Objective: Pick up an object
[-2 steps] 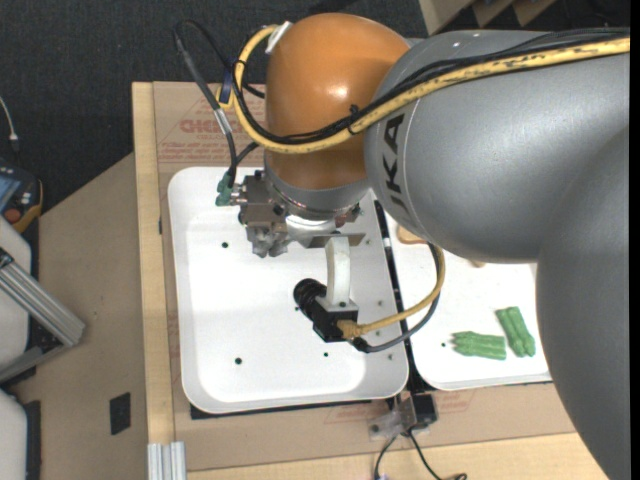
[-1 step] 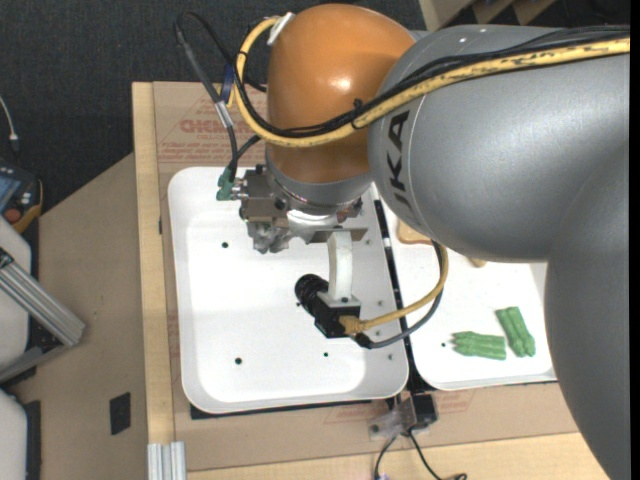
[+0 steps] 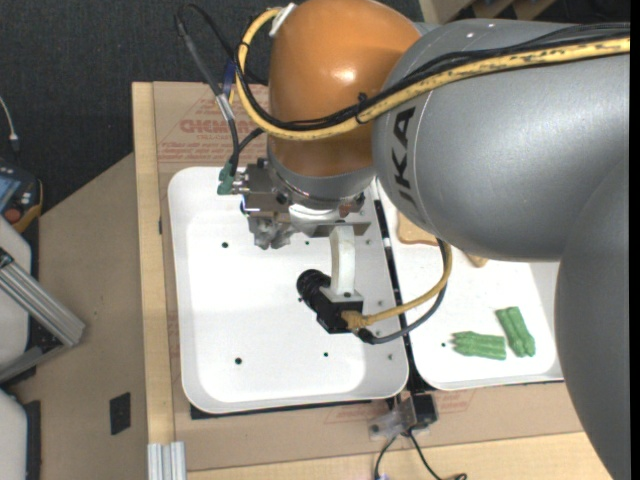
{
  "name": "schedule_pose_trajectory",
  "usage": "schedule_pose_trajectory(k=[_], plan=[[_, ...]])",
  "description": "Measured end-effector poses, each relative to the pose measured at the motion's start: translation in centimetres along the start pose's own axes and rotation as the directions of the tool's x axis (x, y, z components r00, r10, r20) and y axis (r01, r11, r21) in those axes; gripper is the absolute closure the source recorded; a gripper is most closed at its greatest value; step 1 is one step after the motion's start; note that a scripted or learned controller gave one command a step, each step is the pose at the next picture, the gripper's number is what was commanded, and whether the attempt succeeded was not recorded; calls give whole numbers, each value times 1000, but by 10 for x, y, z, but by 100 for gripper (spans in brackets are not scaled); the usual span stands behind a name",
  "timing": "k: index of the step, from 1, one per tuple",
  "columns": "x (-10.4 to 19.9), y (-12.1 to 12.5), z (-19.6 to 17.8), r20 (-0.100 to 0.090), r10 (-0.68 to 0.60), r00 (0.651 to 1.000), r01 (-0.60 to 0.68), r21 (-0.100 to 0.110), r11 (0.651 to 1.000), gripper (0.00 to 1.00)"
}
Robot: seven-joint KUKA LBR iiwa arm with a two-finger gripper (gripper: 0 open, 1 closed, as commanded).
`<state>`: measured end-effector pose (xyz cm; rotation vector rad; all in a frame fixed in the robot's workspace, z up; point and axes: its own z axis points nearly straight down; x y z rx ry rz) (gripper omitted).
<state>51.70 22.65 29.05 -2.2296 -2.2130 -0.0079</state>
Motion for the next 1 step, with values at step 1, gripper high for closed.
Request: schedule_pose_trajectory(k=[1], plan=[[0,0,-10,-1,1,1000,-1,-1,1000,100]])
